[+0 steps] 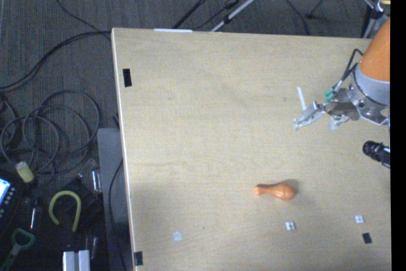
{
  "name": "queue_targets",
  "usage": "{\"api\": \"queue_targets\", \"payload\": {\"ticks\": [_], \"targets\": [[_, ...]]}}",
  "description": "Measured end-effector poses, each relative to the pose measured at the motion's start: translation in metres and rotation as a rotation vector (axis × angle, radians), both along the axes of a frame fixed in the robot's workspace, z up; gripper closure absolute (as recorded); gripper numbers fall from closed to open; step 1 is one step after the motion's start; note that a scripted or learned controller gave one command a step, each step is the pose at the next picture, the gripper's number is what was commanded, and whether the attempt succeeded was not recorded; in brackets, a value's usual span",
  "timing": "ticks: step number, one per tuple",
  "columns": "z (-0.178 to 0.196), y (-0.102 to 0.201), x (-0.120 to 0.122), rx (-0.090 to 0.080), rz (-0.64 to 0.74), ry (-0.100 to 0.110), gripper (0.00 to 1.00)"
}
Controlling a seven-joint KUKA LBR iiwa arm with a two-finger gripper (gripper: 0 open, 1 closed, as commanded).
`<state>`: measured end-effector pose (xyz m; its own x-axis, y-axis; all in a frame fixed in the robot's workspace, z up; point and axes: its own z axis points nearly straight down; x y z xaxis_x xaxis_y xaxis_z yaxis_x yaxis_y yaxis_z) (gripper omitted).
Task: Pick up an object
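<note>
- Since the only loose thing worth grabbing on the bench is the little orange object, that's my pick for the target. It lies flat toward the lower right of the wooden surface, bulb end pointing right and a thin neck tapering off to the left.
- Shape reads like a small gourd or a toy drumstick, hard to say which at this resolution. My guess is light plastic or rubber, so weight shouldn't be an issue at all.
- Rounded and probably smooth, so I'd expect it to roll or squirt sideways if it gets pinched off-centre. Being alone on a flat top, nothing will stop it from skidding away.
- Best place to take hold, I'd say, is across the fat bulb or just where it narrows into the neck, closing across the short width, not along its length. The thin end looks too skinny for a reliable hold.
- Up and to the right of it, well apart, sits the gripper on the arm. Its pale fingers look spread, one pointing up-left and one lower, with nothing between them.
- A few small square markers sit near the lower edge of the bench, flat stickers by the look of them, not pickable.
</note>
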<state>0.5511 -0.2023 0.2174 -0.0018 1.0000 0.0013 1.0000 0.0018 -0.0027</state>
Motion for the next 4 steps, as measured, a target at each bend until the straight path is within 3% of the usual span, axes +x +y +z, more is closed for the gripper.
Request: {"api": "queue_targets", "payload": {"ticks": [1, 2, 3, 4], "targets": [[-0.025, -0.019, 0.059, -0.005, 0.042, 0.0, 0.0], [-0.134, -0.02, 0.101, -0.004, 0.205, -0.001, 0.0], [-0.134, 0.027, 0.117, -0.003, 0.216, -0.002, 0.0], [-0.133, 0.093, 0.117, -0.001, 0.457, -0.003, 0.0]]}}
